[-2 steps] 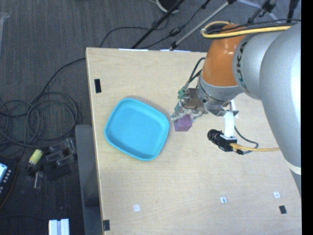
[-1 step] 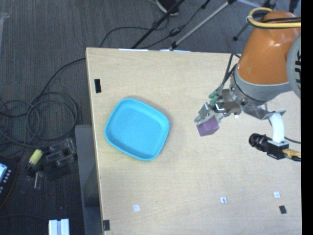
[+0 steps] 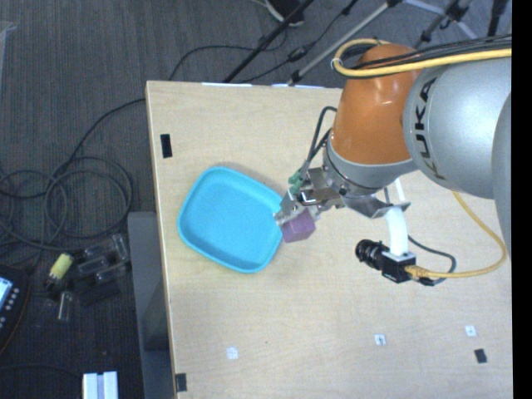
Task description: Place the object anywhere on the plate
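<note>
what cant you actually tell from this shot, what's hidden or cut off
- Gripper, camera view: fingertips too small and blurred to read; the orange wrist hides its upper part.
- Purple block: touching or just beside the blue plate rim, unclear.
- Arm: cut off by the right edge.

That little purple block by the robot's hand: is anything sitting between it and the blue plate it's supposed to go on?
Nothing visible. The purple block lies at the gripper, right against the right rim of the blue plate. No other object lies between them on the wooden bench.
</note>
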`<control>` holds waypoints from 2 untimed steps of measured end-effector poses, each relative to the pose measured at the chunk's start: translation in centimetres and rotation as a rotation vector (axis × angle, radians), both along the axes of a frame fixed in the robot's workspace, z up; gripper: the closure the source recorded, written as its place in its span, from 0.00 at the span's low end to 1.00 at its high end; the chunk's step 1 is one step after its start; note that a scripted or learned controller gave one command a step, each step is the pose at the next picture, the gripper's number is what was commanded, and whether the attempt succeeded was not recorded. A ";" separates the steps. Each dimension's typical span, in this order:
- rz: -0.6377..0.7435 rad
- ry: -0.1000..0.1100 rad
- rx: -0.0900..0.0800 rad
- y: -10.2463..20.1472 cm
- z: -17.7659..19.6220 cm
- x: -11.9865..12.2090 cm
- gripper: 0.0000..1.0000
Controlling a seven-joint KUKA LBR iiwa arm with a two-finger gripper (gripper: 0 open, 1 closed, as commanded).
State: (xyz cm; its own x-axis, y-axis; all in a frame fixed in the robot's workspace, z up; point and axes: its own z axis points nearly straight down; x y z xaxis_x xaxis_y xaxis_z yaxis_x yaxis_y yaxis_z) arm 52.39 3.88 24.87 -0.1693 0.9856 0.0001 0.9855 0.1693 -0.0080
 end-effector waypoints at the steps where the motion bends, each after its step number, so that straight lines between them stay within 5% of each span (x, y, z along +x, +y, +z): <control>1: 0.001 0.008 0.000 0.0 0.5 0.0 1.00; 2: 0.036 -0.001 -0.001 2.8 -4.3 5.6 1.00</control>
State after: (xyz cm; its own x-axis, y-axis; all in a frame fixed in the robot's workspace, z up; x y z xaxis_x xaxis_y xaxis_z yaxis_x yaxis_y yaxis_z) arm 58.03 6.65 20.56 -0.2046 0.9788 -0.0013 0.9788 0.2046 -0.0076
